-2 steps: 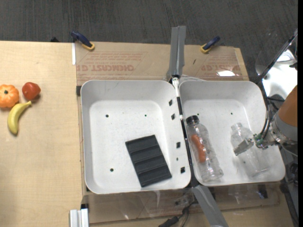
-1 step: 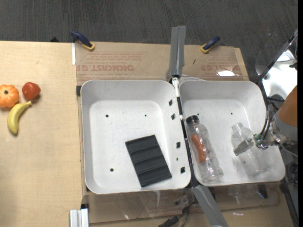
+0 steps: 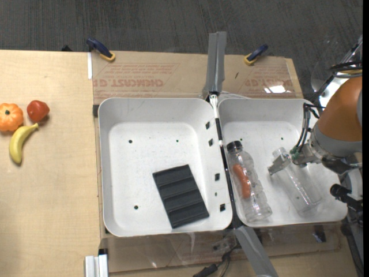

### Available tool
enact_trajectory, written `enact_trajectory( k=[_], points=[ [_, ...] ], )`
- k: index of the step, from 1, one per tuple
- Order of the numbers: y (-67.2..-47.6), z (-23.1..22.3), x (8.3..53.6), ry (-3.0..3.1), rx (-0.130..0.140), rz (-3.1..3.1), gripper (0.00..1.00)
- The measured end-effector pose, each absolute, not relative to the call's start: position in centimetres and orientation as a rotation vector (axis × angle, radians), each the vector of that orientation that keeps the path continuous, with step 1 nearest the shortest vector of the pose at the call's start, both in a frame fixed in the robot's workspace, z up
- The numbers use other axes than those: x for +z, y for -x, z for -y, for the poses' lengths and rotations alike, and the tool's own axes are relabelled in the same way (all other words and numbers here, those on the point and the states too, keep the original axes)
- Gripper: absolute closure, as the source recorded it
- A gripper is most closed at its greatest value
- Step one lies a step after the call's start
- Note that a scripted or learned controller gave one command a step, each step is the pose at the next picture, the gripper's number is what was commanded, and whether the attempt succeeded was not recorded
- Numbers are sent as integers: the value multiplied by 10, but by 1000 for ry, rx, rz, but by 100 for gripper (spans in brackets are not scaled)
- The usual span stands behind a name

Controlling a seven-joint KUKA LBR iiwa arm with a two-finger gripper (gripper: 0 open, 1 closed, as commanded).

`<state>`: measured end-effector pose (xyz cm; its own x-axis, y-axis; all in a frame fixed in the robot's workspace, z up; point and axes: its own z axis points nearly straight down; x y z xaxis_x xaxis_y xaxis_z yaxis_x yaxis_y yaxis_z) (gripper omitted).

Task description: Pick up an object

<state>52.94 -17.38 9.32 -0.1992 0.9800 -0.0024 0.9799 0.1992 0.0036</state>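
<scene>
Clear glossy plastic bottle (image 3: 248, 183) in smooth white plastic right bin (image 3: 323, 215); matt black ribbed slab (image 3: 180, 195) left of bottle; beyond bottle, brown cardboard (image 3: 150, 77); farther left, pale wood benchtop (image 3: 46, 183).

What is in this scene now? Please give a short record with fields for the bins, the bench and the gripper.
left bin: dark ridged block, lying flat
right bin: clear bottle with black cap and something orange inside, lying by the left wall; clear cup on its side
bench: orange, tomato, banana, at the far left
gripper: over the right bin, at the cup
</scene>
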Motion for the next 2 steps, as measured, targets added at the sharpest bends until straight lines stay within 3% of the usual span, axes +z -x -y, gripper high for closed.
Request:
enact_trajectory(
  k=[1, 2],
  points=[
    [-478, 205, 127, -1842, 0, -2545, 0],
    [-568, 144, 91, -1883, -1, -2515, 0]
  ],
)
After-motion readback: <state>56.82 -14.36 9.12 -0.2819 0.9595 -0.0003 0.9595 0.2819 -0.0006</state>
